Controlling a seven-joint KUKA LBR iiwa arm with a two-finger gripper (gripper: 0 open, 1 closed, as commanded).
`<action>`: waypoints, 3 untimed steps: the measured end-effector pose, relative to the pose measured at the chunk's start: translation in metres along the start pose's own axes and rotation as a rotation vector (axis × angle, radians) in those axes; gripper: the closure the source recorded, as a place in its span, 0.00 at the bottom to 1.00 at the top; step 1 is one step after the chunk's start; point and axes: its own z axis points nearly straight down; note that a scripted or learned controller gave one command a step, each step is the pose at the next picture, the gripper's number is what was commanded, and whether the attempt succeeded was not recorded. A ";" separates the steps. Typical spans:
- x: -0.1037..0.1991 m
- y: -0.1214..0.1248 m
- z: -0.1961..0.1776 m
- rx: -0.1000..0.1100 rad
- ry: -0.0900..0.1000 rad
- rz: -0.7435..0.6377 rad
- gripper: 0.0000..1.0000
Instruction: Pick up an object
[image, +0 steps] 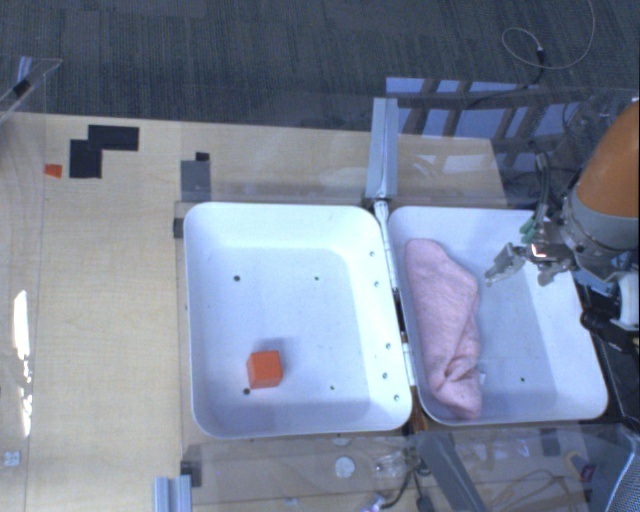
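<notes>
Looking down, you see the gripper (520, 260) above the right bin (560, 400), fingers spread and holding nothing, beside the pink cloth (445, 320); an orange block (265, 369) sits in the left bin (290, 250).

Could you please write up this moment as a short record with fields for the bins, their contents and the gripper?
left bin: holds one orange block, lying near its front left corner
right bin: holds a rolled pink cloth, lying lengthwise along its left side
gripper: above the right bin, toward its far right, to the right of the pink cloth and apart from it
held object: none seen between the fingers
task state: nothing picked up yet
</notes>
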 end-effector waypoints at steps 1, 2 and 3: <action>0.029 -0.010 0.099 -0.009 -0.002 -0.118 0.00; 0.053 -0.026 0.104 -0.018 -0.005 -0.173 0.00; 0.060 0.009 0.105 -0.012 -0.001 -0.012 0.00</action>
